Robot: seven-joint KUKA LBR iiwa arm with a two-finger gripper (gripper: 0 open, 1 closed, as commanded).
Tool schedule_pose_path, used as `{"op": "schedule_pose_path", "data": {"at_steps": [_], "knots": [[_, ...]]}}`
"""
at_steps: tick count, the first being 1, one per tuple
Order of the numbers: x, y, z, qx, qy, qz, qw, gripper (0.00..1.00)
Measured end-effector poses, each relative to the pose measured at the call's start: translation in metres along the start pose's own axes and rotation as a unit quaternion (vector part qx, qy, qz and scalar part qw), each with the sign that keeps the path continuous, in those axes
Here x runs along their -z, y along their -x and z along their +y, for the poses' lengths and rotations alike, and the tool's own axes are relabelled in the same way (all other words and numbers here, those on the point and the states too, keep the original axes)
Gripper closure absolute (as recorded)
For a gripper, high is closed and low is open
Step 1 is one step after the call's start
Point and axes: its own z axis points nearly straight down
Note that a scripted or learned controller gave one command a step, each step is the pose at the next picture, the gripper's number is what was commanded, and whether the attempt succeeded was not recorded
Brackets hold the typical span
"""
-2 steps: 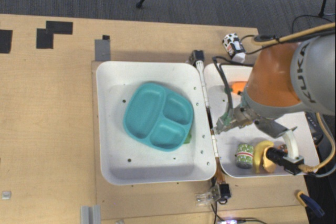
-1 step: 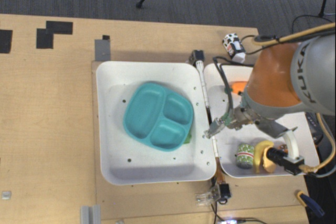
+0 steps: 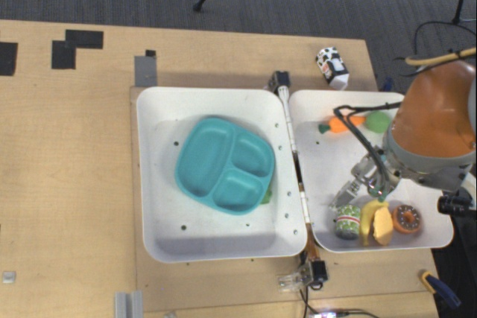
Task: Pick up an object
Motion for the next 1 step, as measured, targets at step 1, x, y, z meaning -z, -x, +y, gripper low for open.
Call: {"op": "schedule_pose_path", "data": {"at_steps": [1], "knots": [[-0.0973, 0.0153, -0.0157, 0.145, 0.001, -0.002, 0.9895, 0.0]]}}
